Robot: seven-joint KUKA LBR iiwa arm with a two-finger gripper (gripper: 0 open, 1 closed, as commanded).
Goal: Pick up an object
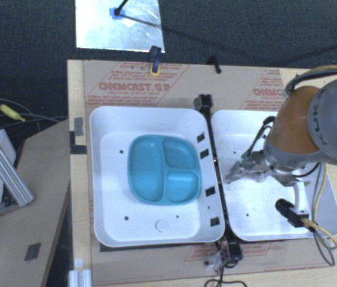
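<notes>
Camera view: a light-blue, three-compartment plastic plate (164, 169) is seen lying flat in the left white bin (112, 220), well apart from the two-finger gripper (235, 172), which hangs low over the right white bin (246, 226) near the divider. Whether the pincer is open or closed cannot be told. Nothing is seen between it. Judged risk: the plate's shallow rim offers little purchase, so a slip is likely; the bin wall could also be struck during the crossing.
</notes>
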